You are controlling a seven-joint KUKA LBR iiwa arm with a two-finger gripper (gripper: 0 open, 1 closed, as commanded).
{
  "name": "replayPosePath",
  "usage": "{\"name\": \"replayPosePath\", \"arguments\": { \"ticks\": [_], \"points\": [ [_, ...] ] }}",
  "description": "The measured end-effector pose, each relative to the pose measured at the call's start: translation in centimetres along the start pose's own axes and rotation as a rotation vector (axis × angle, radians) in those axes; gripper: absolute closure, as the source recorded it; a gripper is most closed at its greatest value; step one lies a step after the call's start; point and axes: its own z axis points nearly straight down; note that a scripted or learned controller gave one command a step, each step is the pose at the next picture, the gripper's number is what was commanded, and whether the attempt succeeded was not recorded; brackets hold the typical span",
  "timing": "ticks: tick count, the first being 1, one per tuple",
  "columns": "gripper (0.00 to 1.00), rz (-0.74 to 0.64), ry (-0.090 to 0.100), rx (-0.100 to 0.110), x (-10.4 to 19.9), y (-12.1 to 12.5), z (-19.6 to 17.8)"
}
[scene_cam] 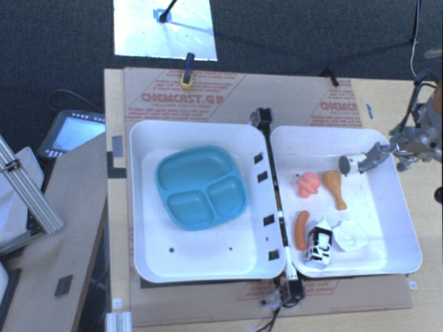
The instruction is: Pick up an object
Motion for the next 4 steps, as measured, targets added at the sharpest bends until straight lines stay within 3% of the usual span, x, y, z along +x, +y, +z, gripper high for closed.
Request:
{"name": "replayPosePath", "arguments": {
  "ticks": [1, 3, 4],
  "points": [
    [0.0, 0.002, 0.001, 0.003, 0.0, -1.0, 5.3],
    [0.0, 0.002, 0.001, 0.002, -0.5, -0.4, 14.8],
    [1.0, 0.002, -0.001, -0.002, -0.6, -0.3, 13.5]
  ]
}}
